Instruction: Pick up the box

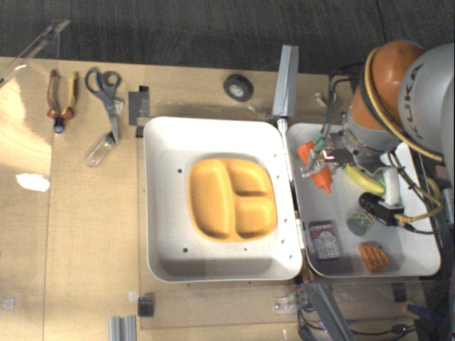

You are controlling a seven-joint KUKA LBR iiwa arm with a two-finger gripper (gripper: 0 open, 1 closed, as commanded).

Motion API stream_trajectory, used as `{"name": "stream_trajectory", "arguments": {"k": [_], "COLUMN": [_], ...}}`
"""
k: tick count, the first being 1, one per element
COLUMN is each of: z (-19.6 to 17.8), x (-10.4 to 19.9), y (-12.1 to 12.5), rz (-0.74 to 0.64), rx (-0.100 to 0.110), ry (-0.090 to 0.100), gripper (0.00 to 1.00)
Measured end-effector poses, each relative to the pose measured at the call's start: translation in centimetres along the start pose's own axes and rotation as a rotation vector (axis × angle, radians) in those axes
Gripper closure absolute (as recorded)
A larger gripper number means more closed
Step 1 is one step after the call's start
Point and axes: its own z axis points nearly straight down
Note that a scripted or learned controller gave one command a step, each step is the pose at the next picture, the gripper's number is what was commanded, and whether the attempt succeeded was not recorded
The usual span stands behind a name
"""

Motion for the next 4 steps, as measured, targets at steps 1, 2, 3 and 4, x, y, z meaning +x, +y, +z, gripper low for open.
{"name": "stream_trajectory", "arguments": {"k": [1,2,3,4], "z": [9.2,-4.5,-9.4,-12.3], "x": [-4.7,-0.8,5.4,11.0], "y": [-5.2,-5.9,-8.6,-6.5], "rz": [-0.001,-0.145,-0.363,-0.057], "rx": [0.001,-0.001,-0.001,0.004], "ry": [-0.001,-0.001,-0.001,-0.001], "gripper": [1.00,1.00,1.00,1.00]}}
